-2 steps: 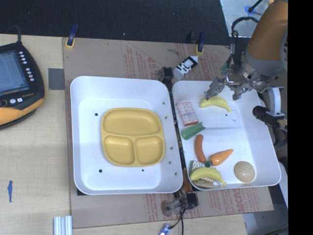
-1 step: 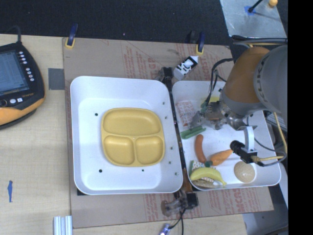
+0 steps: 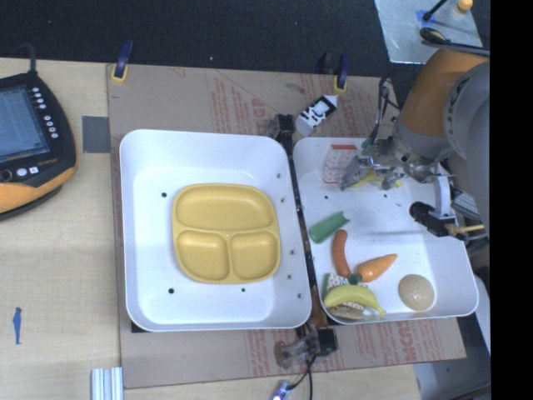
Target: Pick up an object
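The right bin (image 3: 450,257) holds several toy foods: a green piece (image 3: 328,226), a red-orange sausage (image 3: 341,252), an orange carrot (image 3: 376,266), a yellow banana (image 3: 353,297) over a small item at the front rim, and a beige round bun (image 3: 415,291). A pinkish flat packet (image 3: 337,166) lies at the bin's far left corner. My gripper (image 3: 367,173) hangs over the far part of this bin, just right of the packet, with its metal fingers spread and nothing between them.
The left bin (image 3: 150,248) carries a yellow three-compartment plate (image 3: 226,232). A teach pendant (image 3: 29,144) lies on the bench at far left. A black-and-white item (image 3: 316,112) sits behind the bins. The arm's grey body (image 3: 454,132) covers the right bin's far right corner.
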Robot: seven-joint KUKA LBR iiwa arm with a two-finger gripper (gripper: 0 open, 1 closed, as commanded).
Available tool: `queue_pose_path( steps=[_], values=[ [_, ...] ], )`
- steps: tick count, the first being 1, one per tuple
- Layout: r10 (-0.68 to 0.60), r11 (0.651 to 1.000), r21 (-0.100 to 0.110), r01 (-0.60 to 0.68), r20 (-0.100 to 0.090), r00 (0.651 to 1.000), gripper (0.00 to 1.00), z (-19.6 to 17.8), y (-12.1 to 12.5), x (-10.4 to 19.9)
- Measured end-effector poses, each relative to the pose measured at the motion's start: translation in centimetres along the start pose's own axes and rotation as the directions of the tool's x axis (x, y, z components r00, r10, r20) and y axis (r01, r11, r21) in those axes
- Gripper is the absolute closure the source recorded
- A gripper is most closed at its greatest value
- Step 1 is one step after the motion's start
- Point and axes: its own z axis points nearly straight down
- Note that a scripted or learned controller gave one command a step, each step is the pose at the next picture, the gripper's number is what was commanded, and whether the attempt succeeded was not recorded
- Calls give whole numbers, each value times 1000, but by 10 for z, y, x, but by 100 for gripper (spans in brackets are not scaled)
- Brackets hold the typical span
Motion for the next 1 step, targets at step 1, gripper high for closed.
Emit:
queue_pose_path(
  steps=[1],
  values=[
    [1, 1000, -3, -1, 1, 1000, 0, -91, 9, -55]
  ],
)
